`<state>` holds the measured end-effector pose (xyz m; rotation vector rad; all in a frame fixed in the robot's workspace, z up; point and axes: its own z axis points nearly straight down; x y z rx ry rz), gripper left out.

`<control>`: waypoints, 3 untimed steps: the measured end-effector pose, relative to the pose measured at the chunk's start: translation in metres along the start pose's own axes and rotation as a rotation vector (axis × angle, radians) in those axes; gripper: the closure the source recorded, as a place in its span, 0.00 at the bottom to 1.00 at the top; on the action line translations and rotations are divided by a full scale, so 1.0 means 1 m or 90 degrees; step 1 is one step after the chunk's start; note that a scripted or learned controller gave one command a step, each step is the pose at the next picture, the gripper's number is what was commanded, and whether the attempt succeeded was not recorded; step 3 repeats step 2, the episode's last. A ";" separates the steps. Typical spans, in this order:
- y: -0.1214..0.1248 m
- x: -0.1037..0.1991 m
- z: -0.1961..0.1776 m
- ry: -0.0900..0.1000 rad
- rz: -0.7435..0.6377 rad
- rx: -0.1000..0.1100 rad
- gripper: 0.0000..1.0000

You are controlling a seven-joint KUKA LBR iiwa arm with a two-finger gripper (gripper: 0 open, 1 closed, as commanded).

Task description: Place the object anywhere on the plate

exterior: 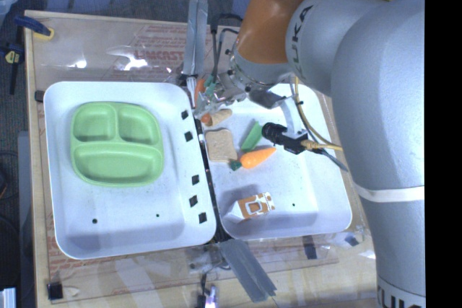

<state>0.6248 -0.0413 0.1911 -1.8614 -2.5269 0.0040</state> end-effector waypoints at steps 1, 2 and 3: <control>0.037 0.070 -0.002 -0.002 -0.268 -0.003 1.00; 0.037 0.069 -0.002 -0.002 -0.268 -0.003 0.00; 0.037 0.069 -0.002 -0.002 -0.268 -0.003 0.00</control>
